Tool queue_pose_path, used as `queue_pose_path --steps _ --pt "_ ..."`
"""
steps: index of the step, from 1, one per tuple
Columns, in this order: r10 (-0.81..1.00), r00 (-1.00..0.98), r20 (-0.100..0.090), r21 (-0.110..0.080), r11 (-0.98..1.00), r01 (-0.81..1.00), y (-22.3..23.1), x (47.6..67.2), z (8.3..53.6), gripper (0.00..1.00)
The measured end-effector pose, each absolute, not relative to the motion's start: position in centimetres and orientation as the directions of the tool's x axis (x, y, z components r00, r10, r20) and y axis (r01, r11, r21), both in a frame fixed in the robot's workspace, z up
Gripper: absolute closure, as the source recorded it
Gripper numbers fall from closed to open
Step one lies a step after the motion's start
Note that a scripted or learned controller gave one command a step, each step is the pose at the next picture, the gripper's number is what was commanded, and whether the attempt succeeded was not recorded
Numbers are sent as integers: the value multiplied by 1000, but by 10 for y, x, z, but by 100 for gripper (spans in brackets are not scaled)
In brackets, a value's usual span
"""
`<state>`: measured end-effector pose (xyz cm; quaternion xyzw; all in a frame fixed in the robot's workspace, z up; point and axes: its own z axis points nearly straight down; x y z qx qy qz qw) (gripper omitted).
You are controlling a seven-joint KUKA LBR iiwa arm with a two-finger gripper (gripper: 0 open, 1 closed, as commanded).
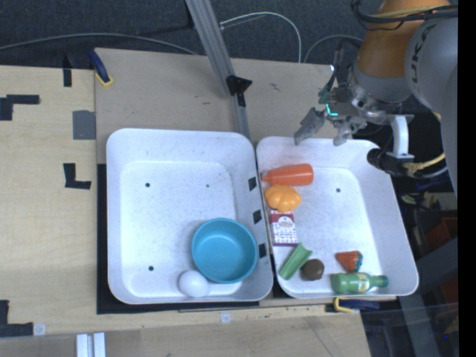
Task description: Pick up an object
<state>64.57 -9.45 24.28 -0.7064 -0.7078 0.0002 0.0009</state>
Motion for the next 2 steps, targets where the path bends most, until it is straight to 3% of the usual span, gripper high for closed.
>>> queue_pose_path --steps 2 --pt "1000 -1 -1 -7 1 1000 -110 646 133 0"
